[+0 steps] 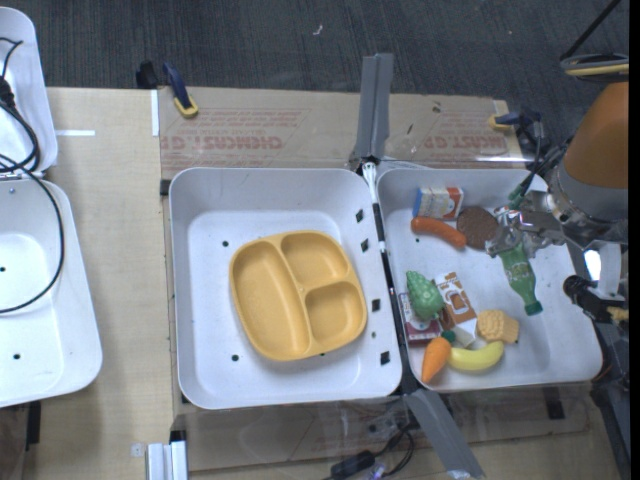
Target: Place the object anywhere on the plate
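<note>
The right edge is cutting off the arm, and we are failing to make out its gripper against the clutter. The gripper is hiding the green bottle's top. A vegetable is covering a small carton.

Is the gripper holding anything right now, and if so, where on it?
Cannot be told: the gripper sits over the green bottle's top end in the right bin, hiding any grip.

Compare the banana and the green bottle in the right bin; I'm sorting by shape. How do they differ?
The banana is yellow; the green bottle is green. The banana is short and curved, the bottle long and straight. The banana lies near the bin's front edge beside a carrot; the bottle lies farther back, by the hand. Both lie flat in the right bin.
</note>
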Motion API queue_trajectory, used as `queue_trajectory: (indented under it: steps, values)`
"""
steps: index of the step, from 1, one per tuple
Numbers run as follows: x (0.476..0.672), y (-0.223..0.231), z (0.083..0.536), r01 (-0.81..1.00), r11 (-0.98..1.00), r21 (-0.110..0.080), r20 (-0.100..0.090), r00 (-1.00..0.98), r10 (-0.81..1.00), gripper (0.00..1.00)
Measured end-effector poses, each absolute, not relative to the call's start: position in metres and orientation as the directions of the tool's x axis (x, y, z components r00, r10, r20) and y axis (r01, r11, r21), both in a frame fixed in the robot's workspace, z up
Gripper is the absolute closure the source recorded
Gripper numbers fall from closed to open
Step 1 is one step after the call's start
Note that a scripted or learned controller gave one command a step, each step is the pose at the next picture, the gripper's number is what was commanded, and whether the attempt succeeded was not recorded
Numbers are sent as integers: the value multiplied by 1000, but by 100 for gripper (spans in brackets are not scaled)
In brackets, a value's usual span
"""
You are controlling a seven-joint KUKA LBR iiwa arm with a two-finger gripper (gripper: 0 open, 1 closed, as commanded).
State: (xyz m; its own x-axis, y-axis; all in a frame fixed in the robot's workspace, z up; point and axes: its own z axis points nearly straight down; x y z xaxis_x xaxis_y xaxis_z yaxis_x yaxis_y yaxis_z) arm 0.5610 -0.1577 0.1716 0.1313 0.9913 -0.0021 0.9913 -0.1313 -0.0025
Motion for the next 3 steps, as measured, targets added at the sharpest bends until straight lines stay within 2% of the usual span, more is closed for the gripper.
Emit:
queue_trajectory:
  steps: [1, 2, 3]
  values:
    - [553, -88, 191, 999, 53, -3, 0, -53, 999, 100]
    - [525, -12, 191, 1000, -2, -3, -1, 2, 1000, 100]
    - [537, 36, 190, 997, 73, -2, -2, -73, 997, 100]
